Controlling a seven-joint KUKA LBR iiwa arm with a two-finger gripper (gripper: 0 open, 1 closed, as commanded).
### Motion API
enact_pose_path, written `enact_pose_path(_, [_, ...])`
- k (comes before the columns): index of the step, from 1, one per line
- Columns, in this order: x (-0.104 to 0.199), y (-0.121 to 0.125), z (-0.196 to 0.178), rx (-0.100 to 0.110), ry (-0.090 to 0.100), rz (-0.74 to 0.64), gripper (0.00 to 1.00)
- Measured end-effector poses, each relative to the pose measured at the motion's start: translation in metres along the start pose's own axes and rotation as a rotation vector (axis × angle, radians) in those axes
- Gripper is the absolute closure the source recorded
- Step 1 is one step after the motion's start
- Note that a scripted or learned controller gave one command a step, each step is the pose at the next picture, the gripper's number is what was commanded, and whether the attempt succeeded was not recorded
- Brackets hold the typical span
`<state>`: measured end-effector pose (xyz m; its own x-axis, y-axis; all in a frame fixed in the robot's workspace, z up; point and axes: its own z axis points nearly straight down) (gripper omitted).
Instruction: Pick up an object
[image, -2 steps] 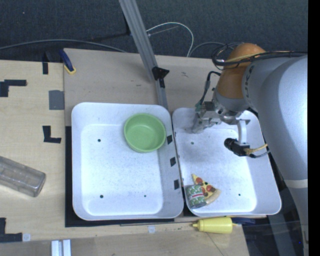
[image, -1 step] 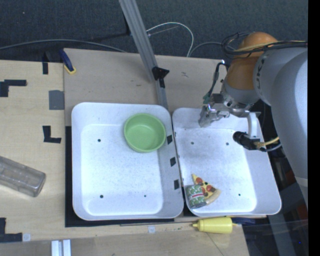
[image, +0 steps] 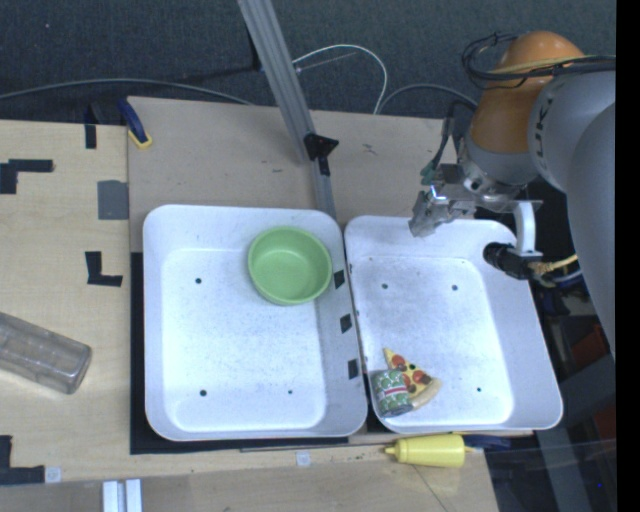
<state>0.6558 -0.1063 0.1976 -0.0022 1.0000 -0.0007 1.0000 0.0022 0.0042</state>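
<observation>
Camera view: pizza slice (image: 410, 381) lies tip toward upper left in right bin (image: 520, 330); tool (image: 432, 212) grip state indiscernible.

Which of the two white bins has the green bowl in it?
The left bin holds the green bowl; the right bin holds a pizza-slice toy instead.

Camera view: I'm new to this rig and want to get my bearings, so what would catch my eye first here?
The green bowl stands out most, sitting at the back of the left bin. Next is the toy pizza slice, lying at the front left corner of the right bin. The grey arm with its orange band comes in from the right, its end effector above that bin's back rim, and a yellow bottle lies on the bench by the front rim.
</observation>
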Motion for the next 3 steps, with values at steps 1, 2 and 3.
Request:
enact_pose_path(1, [0.054, -0.013, -0.015, 0.004, 0.003, -0.004, 1.00])
enact_pose_path(2, [0.115, -0.030, -0.015, 0.007, 0.003, -0.005, 1.00])
enact_pose_path(3, [0.175, -0.054, -0.024, 0.007, 0.003, -0.006, 1.00])
